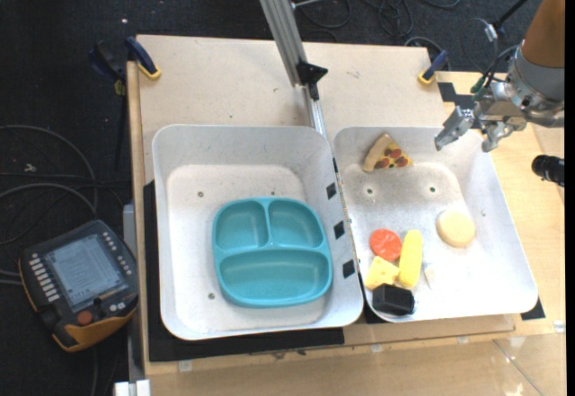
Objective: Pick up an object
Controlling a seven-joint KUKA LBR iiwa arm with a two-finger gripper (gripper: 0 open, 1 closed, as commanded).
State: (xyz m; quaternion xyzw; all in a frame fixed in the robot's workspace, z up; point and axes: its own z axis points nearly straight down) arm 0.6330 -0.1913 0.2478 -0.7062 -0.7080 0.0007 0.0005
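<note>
Two white bins side by side. Gripper (473, 128) over right bin (503, 233) back edge, fingers spread, nothing between them. Below, near: pizza slice (386, 154). Further forward: pale round piece (456, 228), tomato (385, 243), corn (410, 259) (touching), black block (393, 299). Left bin (180, 161): teal divided plate (269, 250).

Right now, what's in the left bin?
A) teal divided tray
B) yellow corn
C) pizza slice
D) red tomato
A: the teal tray lies alone in the left bin, while the pizza slice, corn and tomato all lie in the right bin.
</note>
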